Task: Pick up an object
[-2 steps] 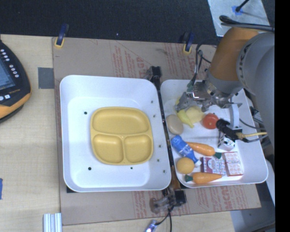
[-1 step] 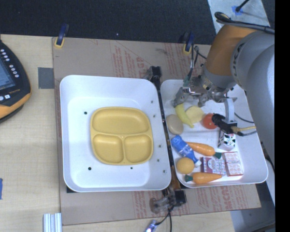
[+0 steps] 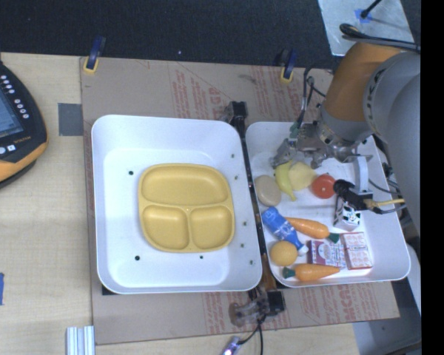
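My gripper [image 3: 305,154] is low in the back of the right bin [image 3: 391,272], right above a yellow banana-like toy [image 3: 290,177]. The grey arm with its orange band covers the bin's far right corner. Beside the yellow toy lie a beige round piece [image 3: 267,190] and a red tomato [image 3: 323,186]. Further forward lie a blue bottle [image 3: 282,226], an orange carrot [image 3: 308,228], a yellow-orange ball [image 3: 283,254], a second carrot [image 3: 314,272] and two small cartons [image 3: 342,252]. A small black-and-white figure [image 3: 347,211] stands at the right.
The left bin [image 3: 111,198] holds a yellow divided tray [image 3: 186,205]. A teach pendant [image 3: 7,124] lies on the bench at far left. Clamps [image 3: 95,52] pin the cardboard sheet at the back edge.
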Available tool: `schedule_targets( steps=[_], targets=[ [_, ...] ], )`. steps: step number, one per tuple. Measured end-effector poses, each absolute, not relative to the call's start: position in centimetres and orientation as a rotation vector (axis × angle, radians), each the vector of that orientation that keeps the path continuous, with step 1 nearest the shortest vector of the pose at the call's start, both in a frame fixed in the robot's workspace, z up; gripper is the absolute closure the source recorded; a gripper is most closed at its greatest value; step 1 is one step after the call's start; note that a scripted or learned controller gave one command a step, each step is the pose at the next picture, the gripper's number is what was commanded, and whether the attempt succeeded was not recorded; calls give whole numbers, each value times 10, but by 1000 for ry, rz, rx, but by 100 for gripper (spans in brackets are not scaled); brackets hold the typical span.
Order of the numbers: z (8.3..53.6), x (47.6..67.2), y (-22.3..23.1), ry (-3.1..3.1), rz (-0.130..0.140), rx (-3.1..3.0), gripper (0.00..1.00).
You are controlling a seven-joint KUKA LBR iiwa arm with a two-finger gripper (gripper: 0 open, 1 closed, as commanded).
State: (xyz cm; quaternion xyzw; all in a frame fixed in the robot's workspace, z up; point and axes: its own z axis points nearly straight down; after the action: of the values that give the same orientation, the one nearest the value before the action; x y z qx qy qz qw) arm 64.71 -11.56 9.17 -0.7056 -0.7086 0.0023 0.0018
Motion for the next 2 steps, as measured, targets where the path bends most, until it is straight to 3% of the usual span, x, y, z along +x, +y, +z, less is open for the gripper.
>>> schedule_targets(
  steps=[1,2],
  targets=[
    [92,640,-107,-2227,10,-2212,0],
    [92,656,-158,-2223,2,-2218,0]
  ],
)
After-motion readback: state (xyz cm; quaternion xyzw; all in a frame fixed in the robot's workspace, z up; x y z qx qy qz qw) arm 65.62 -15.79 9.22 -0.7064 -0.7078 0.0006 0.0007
